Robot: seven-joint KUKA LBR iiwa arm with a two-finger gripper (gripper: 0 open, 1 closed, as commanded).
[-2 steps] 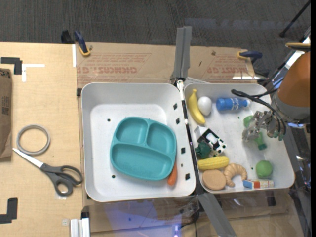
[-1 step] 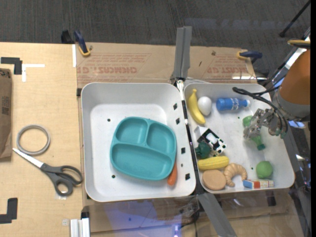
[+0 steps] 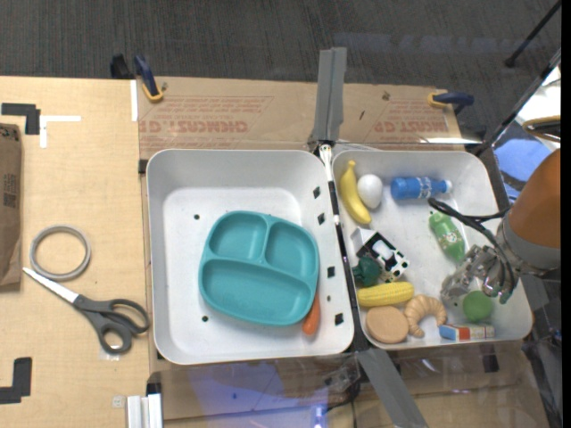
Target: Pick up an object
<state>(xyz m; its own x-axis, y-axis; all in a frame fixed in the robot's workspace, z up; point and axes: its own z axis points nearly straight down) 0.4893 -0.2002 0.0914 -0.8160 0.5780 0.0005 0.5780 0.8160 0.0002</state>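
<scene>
White plastic bins sit side by side on the table (image 3: 80,150); the left bin (image 3: 169,194) carries a teal divided plate (image 3: 259,268) with an orange carrot-like piece (image 3: 311,317) just beside its near right corner; the right bin (image 3: 486,172) is crowded with small things. At its far end lie a banana (image 3: 354,194), a white egg (image 3: 369,189) touching it, and a blue bottle (image 3: 417,187); a green bottle (image 3: 447,235) lies toward the right wall; near the middle divider sit a black and white toy (image 3: 385,255) and a yellow corn cob (image 3: 385,294); at the near edge are a round biscuit (image 3: 387,325), a croissant (image 3: 425,309), a small tube (image 3: 467,332) and a green ball (image 3: 477,306).

The gripper (image 3: 480,279) hangs low over the near right corner of the right bin, just above or against the green ball; whether it is released or clenched cannot be told, since metal and cable blur together there. As a judgement, the task is at the reaching stage: the arm is down among the objects, the ball looks the likeliest target, yet nothing is seen lifted; grasping and raising remain. Scissors (image 3: 98,310) and a tape roll (image 3: 60,251) lie on the table well to the left.
</scene>
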